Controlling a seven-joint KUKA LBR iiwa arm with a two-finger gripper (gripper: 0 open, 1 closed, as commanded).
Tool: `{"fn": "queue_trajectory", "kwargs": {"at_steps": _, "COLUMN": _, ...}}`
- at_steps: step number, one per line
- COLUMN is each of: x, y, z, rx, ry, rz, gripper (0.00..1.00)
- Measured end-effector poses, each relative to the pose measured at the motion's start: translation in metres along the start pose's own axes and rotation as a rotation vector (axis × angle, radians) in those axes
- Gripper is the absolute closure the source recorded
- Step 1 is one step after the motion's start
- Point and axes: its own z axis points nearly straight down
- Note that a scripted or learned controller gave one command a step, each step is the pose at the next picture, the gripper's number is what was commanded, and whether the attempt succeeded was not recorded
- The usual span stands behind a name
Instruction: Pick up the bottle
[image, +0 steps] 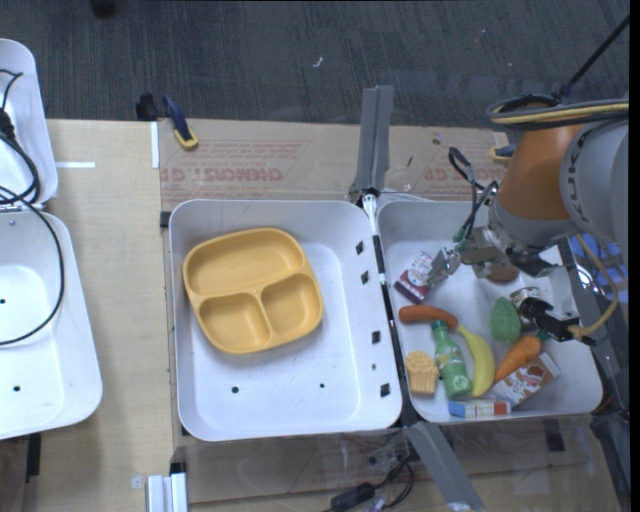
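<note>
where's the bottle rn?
The green bottle lies in the right bin, near its front, between the corn and the banana, just below the sausage.

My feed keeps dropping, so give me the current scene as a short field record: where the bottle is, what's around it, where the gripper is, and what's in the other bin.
bottle: green bottle lying in the right bin, near its front
left of bottle: corn cob
right of bottle: banana, touching or nearly touching it
behind bottle: sausage
other items nearby: carrot, green vegetable
gripper: gripper over the back of the right bin, apart from the bottle
left bin: left bin holds a yellow divided plate
</note>
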Motion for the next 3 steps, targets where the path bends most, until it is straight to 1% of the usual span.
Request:
{"fn": "queue_trajectory", "kwargs": {"at_steps": 1, "x": -0.002, "y": -0.059, "z": -0.07, "rx": 0.001, "ry": 0.001, "rz": -0.112, "gripper": 0.0}}
{"fn": "queue_trajectory", "kwargs": {"at_steps": 2, "x": 0.011, "y": -0.112, "z": 0.012, "rx": 0.002, "ry": 0.002, "rz": -0.139, "gripper": 0.0}}
{"fn": "queue_trajectory", "kwargs": {"at_steps": 3, "x": -0.033, "y": -0.122, "z": -0.05, "rx": 0.0, "ry": 0.0, "rz": -0.064, "gripper": 0.0}}
